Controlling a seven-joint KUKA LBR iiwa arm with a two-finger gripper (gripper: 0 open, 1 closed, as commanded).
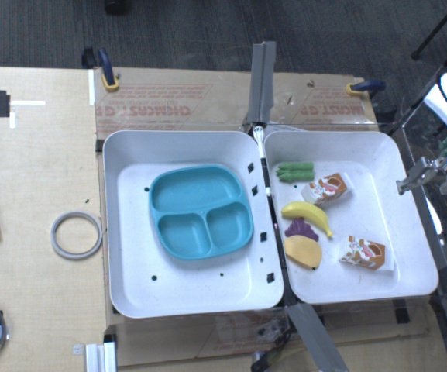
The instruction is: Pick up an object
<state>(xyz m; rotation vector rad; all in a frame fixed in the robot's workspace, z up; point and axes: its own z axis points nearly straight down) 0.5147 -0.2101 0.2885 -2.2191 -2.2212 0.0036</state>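
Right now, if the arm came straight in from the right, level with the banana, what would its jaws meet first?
Travelling low, likely the right bin at its right wall. Above the rim, the way looks free up to the banana. Height is unclear from this view.

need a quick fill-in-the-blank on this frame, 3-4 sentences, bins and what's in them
1. The blue divided tray lies in the ______ bin.
2. The tray has ______ compartments.
3. The banana lies in the right bin, and its colour is ______.
4. The roll of tape lies on the bench, to the ______ of both bins.

Missing words: left; three; yellow; left
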